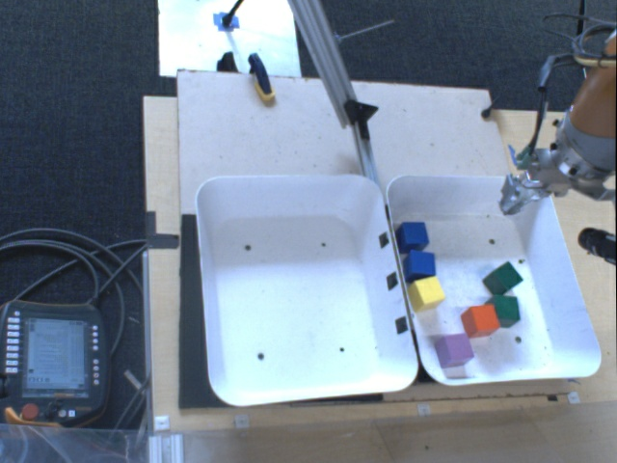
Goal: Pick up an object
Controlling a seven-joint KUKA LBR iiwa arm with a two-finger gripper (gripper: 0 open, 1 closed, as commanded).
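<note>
The right bin (564, 258) holds several small blocks. Two blue blocks (413, 235) (419, 264) lie along its left wall, with a yellow block (426, 293) just below them. A purple block (453, 350) sits near the front edge, an orange block (479, 320) beside it, and two green blocks (502, 279) (506, 309) to the right. My gripper (512, 197) hangs over the bin's far right corner, above and well apart from the blocks, with nothing seen in it.
The left bin (289, 196) stands beside the right one. A slanted metal pole (328, 56) crosses the bench behind the bins. A teach pendant (53, 360) and cables lie at the left.
</note>
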